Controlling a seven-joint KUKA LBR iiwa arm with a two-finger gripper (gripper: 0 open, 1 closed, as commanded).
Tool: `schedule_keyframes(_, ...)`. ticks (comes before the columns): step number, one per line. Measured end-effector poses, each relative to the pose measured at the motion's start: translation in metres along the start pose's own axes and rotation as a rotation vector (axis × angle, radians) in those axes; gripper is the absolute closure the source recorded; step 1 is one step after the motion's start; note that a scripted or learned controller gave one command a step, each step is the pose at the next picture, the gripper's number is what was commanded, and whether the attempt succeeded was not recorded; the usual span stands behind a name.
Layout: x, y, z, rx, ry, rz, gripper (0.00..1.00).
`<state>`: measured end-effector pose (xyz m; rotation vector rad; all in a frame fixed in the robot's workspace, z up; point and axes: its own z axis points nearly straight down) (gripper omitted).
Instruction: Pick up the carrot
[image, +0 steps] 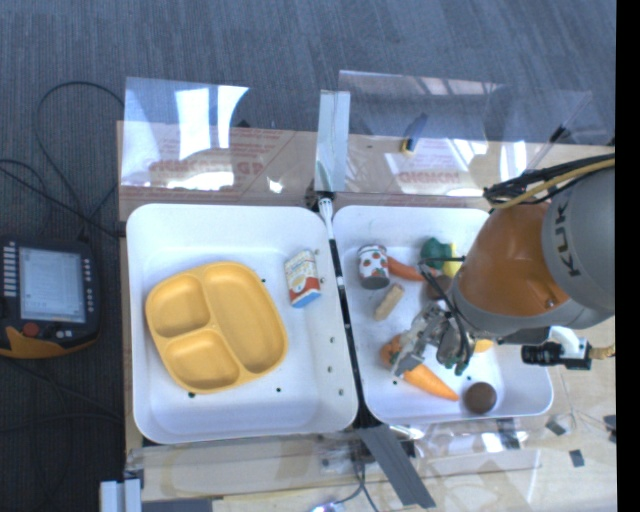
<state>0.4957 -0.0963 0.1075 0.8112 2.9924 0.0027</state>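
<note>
Over the right shallow white bin (535, 405), the grey two-finger gripper (432, 345) hangs, fingers' state unclear; the tapered orange carrot (430, 380) lies just below it beside a brown ball (480, 397)

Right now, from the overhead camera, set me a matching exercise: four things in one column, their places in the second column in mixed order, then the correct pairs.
Things:
1. yellow divided plate
2. small carton
3. carrot
4. brown ball

Places:
A. right bin, near front corner
B. left bin, close to the divider between bins
C. left bin, toward its left side
D. right bin, just below the gripper

Pairs: 1-C, 2-B, 3-D, 4-A
</note>
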Motion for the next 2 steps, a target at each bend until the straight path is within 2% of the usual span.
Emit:
schedule_keyframes(1,0.007,0.092,-0.077,0.014,0.036,0.223,1.0)
schedule_keyframes(2,-0.012,-0.002,-0.017,0.024,0.044,0.203,1.0)
